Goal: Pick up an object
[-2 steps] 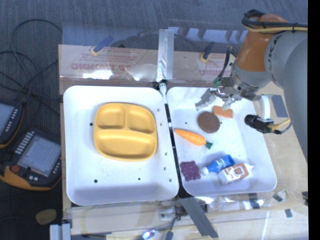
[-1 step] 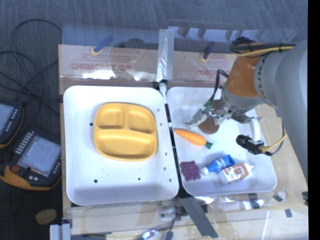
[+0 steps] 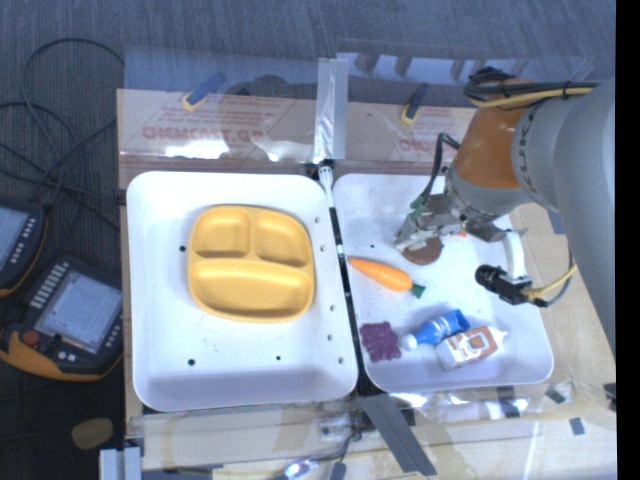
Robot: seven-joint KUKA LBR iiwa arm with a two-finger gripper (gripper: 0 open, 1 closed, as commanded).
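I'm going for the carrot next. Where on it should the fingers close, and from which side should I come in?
Grip the carrot across its thick orange middle, coming straight down from above. It lies flat, running from upper left to its green tip at lower right, so set the fingers across that line. Bare bin floor on both long sides leaves room; the gripper sits just to its upper right.

So the arm (image 3: pixel 575 158) is a chunky KUKA iiwa, smooth rounded grey shell, pretty fat where it enters on the right. Just above the wrist there's a glossy orange band (image 3: pixel 488 153) wrapping all the way round. Black and yellow cables (image 3: pixel 520 90) run along its far side, and another black cable (image 3: pixel 440 168) drops down the left of the band. The two-finger gripper (image 3: pixel 425 230) is small, dark metal with pale bits, too cluttered to make out detail.
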